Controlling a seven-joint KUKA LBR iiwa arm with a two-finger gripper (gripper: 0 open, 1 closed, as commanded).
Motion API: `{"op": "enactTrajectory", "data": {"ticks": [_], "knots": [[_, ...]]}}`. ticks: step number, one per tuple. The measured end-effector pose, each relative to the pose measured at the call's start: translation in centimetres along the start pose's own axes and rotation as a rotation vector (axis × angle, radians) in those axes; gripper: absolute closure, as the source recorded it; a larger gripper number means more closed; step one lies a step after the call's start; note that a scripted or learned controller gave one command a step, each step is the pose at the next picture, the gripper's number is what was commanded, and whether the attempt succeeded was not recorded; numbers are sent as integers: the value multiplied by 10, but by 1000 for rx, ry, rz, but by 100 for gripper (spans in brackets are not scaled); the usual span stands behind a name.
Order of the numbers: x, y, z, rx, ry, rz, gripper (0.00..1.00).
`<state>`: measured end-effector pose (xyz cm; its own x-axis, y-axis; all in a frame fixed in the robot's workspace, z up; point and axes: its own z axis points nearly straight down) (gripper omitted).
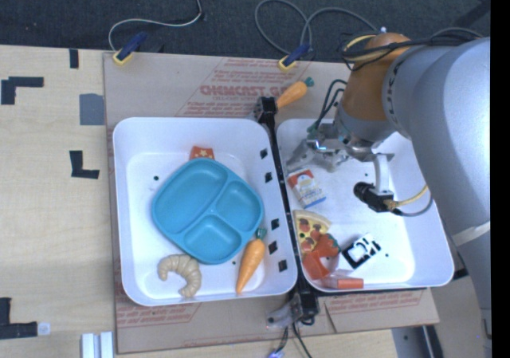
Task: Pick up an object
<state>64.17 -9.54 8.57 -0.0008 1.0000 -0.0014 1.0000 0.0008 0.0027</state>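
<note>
My gripper [319, 149] reaches down into the back left part of the right bin [422, 229], close to the divider between the bins. Just in front of it lies a small red-and-white carton [307, 187], apart from the gripper. Further forward in this bin lie a pizza slice [311, 229], a red toy [320, 257], a black-and-white block [362, 250] and a red pen-like stick [347, 283]. The left bin [127, 189] holds a blue divided plate [209, 209], a croissant [182, 273], a carrot [250, 262] and a small red box [202, 154].
A second carrot [292, 94] lies on the cardboard behind the bins. Blue-clipped cables [295, 55] run along the back edge. The arm's grey body [446, 133] covers the right bin's back right corner, and a black cable plug [374, 197] hangs over that bin.
</note>
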Motion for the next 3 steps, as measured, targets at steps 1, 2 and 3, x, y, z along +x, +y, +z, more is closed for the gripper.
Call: {"op": "enactTrajectory", "data": {"ticks": [1,2,3], "knots": [[1,-1,0,0,0,0,0],[-4,3,0,1,2,-1,0],[-7,-2,0,0,1,-2,0]]}}
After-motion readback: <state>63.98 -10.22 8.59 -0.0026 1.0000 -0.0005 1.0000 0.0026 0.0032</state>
